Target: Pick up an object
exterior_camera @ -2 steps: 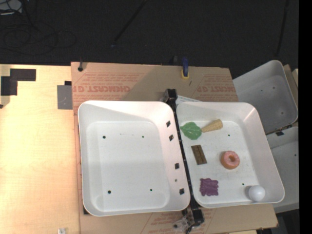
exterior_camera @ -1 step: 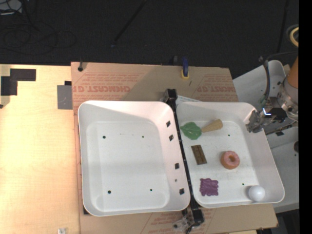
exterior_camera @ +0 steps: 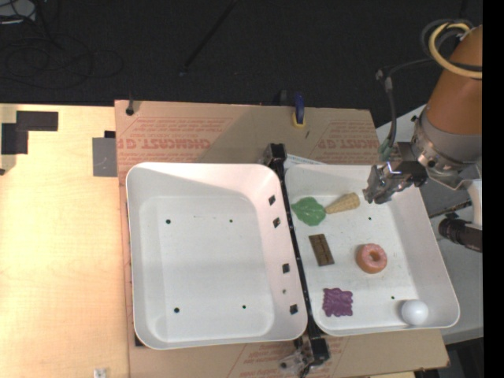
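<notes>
Camera view: end effector (exterior_camera: 379, 189) hovers just beside the cone (exterior_camera: 343, 204), approach under way. Its grip state cannot be told. Next, descend onto the cone.

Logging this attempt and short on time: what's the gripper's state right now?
Gripper: cannot be told. It hangs over the far part of the right bin, beside the cone-shaped piece, with nothing seen between its tips.

We are seeing the gripper (exterior_camera: 383, 186) hanging over the right bin (exterior_camera: 429, 235), just beside a tan cone (exterior_camera: 343, 204), with a pink doughnut (exterior_camera: 372, 258) lying nearby.
</notes>
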Action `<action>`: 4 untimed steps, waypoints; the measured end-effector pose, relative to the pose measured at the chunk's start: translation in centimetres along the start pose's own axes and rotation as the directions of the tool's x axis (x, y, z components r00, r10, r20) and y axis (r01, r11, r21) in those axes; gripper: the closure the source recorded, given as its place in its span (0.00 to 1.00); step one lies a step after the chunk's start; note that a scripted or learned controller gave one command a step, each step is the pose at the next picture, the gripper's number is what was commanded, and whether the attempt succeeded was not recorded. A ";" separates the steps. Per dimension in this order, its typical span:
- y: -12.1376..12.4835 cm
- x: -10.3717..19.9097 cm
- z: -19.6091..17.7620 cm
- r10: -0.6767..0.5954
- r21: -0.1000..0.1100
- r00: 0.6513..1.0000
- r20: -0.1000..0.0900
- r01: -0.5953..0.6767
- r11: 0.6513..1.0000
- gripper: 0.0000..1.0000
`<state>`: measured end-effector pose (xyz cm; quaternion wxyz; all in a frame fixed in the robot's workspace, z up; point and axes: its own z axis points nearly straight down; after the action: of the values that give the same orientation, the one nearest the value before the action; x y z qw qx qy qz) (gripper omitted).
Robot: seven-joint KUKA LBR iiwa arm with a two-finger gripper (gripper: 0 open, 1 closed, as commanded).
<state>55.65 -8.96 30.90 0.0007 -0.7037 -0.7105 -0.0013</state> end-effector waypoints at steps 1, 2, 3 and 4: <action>-6.7 0.1 2.3 0.011 0.010 1.000 0.001 -0.011 1.000 1.00; -8.0 3.4 -3.8 0.006 -0.003 1.000 0.002 -0.006 1.000 1.00; -8.0 4.4 -9.4 0.008 -0.002 1.000 0.003 -0.008 1.000 1.00; -8.1 8.3 -1.1 0.007 0.013 1.000 0.002 -0.007 1.000 1.00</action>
<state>47.48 -0.70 32.04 0.0047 -0.7061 -0.7081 0.0040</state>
